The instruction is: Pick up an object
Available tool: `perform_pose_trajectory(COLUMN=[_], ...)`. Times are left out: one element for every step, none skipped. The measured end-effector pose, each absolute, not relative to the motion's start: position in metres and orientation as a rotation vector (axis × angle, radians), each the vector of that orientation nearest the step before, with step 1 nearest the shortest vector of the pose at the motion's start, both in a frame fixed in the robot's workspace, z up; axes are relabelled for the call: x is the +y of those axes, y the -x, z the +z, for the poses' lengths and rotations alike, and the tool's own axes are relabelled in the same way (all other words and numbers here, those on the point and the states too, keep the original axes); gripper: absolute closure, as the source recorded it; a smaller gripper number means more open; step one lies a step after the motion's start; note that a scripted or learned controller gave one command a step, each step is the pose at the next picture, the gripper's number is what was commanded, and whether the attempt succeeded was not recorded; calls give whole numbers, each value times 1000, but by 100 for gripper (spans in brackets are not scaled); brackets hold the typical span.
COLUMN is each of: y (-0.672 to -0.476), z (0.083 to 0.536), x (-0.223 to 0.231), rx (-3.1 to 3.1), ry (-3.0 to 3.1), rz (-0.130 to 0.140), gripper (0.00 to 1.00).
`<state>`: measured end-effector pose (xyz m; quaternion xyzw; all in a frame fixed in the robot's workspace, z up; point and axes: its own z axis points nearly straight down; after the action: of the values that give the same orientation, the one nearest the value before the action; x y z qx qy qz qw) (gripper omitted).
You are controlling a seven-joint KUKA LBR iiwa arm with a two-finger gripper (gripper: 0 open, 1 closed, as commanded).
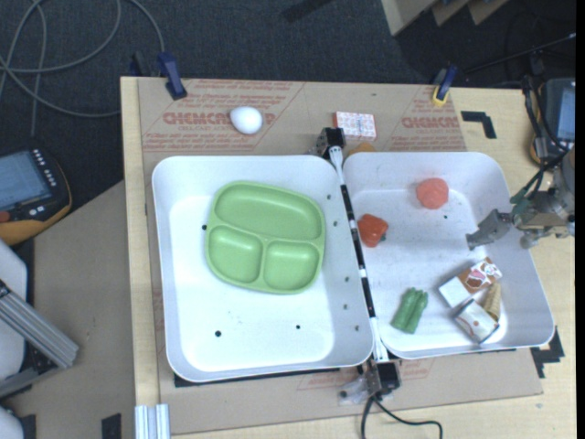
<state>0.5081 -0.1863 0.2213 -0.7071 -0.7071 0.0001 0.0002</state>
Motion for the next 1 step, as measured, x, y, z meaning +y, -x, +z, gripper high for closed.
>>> perform_pose_trajectory(y=[-496], z=[84], x=[-94], rx=[-2223], ry=[2219], rz=[-1], gripper=[0])
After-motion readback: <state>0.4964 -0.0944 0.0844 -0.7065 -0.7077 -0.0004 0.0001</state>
